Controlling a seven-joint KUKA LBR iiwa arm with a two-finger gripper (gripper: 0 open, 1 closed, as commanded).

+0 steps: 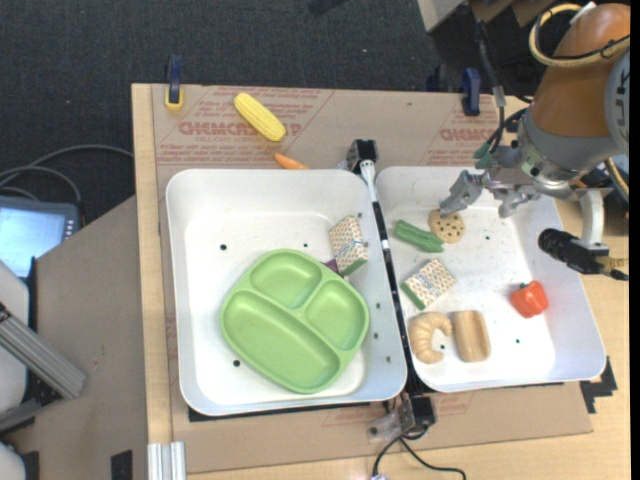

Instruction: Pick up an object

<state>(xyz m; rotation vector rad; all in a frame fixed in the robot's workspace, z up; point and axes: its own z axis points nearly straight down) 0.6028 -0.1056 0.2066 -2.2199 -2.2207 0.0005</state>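
My gripper (488, 196) hangs over the back of the right bin (570, 363). Its two fingers are spread, so it is open with nothing between them. A speckled cookie (447, 227) lies just below the left fingertip (458, 200), and I cannot tell whether they touch. Beside the cookie lies a green bean pod (417, 235). Further forward in this bin are a patterned block (430, 281), a croissant (430, 335), a bread loaf (470, 334) and a red pepper (529, 298).
The left bin (190, 268) holds a green divided plate (295, 318) and a patterned box (348, 241) by the divider. A corn cob (259, 116) and a small carrot (290, 162) lie on the cardboard behind the bins.
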